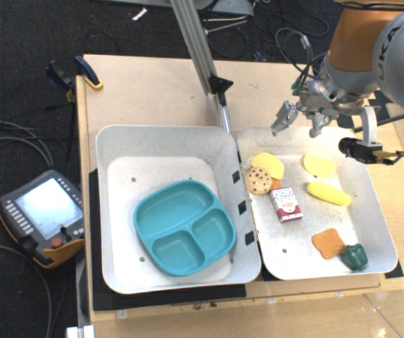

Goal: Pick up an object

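Up at 1 o'clock over the right bin [374,210], the arm's gripper [300,122] hangs with its fingers spread wide, nothing between them. Yellow pieces, a cookie [260,181] and a small carton [286,204] lie below toward 6 o'clock.

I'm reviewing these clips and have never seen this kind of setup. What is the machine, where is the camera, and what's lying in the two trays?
One fixed camera looks down at a slant. The grey and orange robot arm reaches in from the right; its gripper, jaws open and holding nothing, hangs above the right bin. That bin holds a cookie, a small red carton, yellow toy foods, an orange piece and a green pepper. The left bin holds a teal divided tray.
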Robot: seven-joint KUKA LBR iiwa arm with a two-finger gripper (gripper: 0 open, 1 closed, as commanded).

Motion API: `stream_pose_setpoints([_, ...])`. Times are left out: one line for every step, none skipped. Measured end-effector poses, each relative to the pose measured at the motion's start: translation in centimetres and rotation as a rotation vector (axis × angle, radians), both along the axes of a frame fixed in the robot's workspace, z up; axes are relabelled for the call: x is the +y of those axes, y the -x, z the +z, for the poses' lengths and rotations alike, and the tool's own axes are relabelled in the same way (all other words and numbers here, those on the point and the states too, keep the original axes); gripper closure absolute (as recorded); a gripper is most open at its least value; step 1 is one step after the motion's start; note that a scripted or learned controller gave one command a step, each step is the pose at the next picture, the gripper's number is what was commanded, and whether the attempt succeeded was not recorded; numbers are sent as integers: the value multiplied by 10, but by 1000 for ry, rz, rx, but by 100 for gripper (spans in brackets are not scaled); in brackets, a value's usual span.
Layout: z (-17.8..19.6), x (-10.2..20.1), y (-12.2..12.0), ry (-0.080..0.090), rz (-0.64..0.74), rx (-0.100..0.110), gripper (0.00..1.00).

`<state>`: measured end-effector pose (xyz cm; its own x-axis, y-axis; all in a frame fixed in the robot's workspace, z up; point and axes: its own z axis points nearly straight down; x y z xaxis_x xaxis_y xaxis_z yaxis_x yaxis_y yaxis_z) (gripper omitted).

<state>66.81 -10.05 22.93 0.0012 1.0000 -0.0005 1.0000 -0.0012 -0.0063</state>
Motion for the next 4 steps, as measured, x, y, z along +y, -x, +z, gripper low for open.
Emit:
stream_pose_setpoints([-47, 1, -7, 0, 2, -3, 0])
stream_pose_setpoints([-90, 2, -6, 0, 1, -3, 0])
stream_pose_setpoints([-76, 2, -7, 1, 1, -9, 100])
stream_pose_setpoints([-18, 8, -1, 0, 3, -13, 100])
